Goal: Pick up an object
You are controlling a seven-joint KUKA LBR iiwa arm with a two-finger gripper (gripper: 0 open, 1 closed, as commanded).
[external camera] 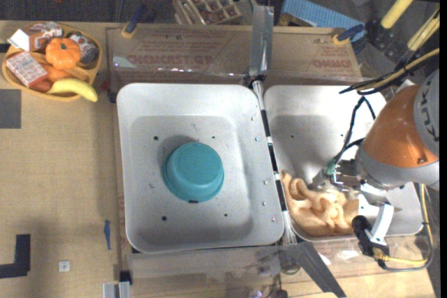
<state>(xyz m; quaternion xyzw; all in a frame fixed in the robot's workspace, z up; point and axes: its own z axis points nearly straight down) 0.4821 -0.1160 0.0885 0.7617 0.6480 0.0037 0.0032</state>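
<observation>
A teal upturned bowl [194,172] sits in the middle of the left white bin [140,115]. In the right white bin [300,115], a tan, lumpy soft object [314,209] lies against the near left corner. The arm with its orange band [401,136] reaches in from the right and bends low over that bin. My gripper [342,181] hangs just above the right part of the tan object, close to or touching it; the wrist body hides its tips.
A yellow dish [49,63] with a banana, an orange pumpkin and small boxes stands on the bench at far left. Cardboard walls [230,52] rise behind both bins. Black cables [356,115] trail over the right bin's far half.
</observation>
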